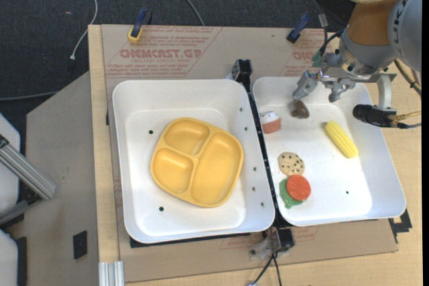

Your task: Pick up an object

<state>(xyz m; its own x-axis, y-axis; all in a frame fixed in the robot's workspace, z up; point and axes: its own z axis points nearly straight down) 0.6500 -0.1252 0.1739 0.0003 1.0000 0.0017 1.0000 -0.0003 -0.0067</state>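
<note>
Overhead, the gripper (320, 85) hangs over the far end of the right bin (382, 174), just beside a small brown object (299, 109); its fingers (303, 86) stand spread apart, with nothing between them. The brown piece lies on the bin floor, slightly nearer and to the left of the tool, too small to say what it is. It looks light and rigid, probably moulded plastic play food, so it may skid on the smooth white floor if nudged; a hold across its narrow middle seems the safest bet. Its long axis is hard to read, though it appears to run roughly left to right.

To its left, against the bin's wall, sits a small red-and-white piece (271, 122). Further right lies a yellow corn cob (341, 138), its length running from far-left to near-right, a likely easy grip across its width. A round cookie (290, 163) and a red tomato with green leaves (295, 189) lie nearer the camera. In the left bin (134, 211) rests a yellow divided plate (197, 161).
</note>
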